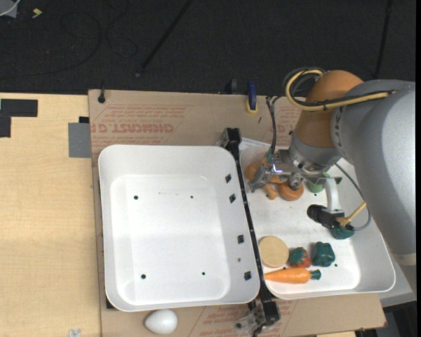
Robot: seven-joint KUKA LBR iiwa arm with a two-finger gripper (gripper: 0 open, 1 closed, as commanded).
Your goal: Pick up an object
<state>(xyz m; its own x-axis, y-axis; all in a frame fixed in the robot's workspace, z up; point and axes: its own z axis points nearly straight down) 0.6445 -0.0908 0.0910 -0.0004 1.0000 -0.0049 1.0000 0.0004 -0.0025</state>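
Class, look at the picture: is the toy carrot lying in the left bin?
No. The toy carrot lies in the right bin, near its front edge, beside a round tan disc.

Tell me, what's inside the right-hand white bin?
The right bin holds a carrot, a tan disc, a dark green piece and orange items under the gripper. The arm covers the bin's far corner.

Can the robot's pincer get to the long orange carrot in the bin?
Probably yes. The long orange carrot lies uncovered at the right white bin's near edge, nothing on top; the pincer sits above the bin's far end.
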